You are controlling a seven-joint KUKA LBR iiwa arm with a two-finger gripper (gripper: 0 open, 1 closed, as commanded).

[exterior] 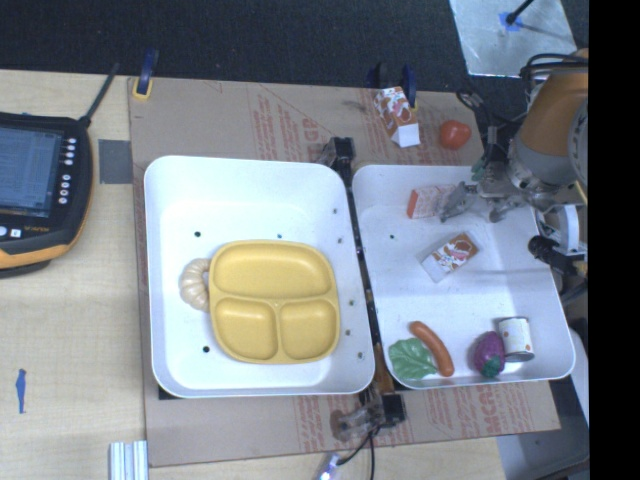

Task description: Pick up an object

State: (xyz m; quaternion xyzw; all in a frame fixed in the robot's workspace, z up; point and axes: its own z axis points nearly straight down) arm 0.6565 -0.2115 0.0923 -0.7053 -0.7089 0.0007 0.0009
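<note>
The arm (555, 118) hangs over the right bin's (540, 278) far edge, the approach step by the look of it. Its gripper (478, 200) is spread and empty beside the packet (428, 202) (nearest candidate); next it must descend and close on it.

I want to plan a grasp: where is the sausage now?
The sausage lies in the right bin, near its front edge, touching the green leaf and left of the purple item.
</note>
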